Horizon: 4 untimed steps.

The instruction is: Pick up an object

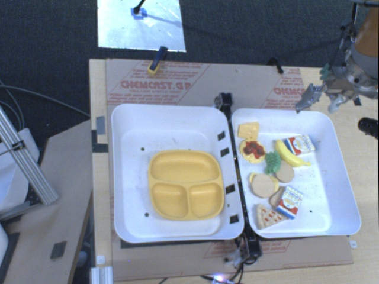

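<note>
A: Where is the tool [320, 97] right now?

B: Up at the far right corner of the right bin [340, 158], above the rim, well apart from the toy food. Its two fingers look spread, with nothing between them — released, I'd say.

A: So nothing is picked yet. What is there to take?

B: Everything lies in the right bin: a banana [289, 152] touching a small carton [299, 144], a cheese slice [249, 129] near the divider, a red blob [254, 150] just below it, a green sprig [272, 161], a round cookie [264, 185], a second carton [289, 201] and a pizza wedge [269, 217] near the front. The left bin [127, 158] holds a yellow tray [186, 184].

A: Which step, then?

B: The approach, as I judge it. The next move calls for swinging in over the bin and descending on one piece — the banana and carton are nearest, though crowded together.
</note>
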### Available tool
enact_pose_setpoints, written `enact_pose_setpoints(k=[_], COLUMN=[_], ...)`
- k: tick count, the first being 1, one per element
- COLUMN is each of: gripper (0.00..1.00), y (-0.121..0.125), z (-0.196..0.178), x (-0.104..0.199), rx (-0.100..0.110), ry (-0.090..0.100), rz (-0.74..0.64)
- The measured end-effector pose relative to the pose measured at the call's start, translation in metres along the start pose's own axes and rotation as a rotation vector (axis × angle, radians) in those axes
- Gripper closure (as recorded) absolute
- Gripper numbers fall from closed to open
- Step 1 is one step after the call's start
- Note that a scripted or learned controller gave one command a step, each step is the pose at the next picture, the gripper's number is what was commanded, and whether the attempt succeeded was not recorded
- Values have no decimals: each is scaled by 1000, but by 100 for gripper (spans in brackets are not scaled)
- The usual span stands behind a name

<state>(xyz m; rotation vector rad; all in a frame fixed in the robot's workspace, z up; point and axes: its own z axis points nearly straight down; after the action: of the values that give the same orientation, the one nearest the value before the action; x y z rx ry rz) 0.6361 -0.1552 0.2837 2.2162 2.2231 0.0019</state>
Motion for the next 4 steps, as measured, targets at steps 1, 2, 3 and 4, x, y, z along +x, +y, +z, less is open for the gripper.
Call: enact_pose_setpoints(k=[1, 2, 3, 4], gripper=[0, 0, 100, 0], y=[-45, -23, -22, -23], z=[74, 184, 172, 174], x=[22, -3, -5, -4], rx=[9, -11, -16, -12], ry=[3, -2, -5, -5], rz=[2, 0, 1, 1])
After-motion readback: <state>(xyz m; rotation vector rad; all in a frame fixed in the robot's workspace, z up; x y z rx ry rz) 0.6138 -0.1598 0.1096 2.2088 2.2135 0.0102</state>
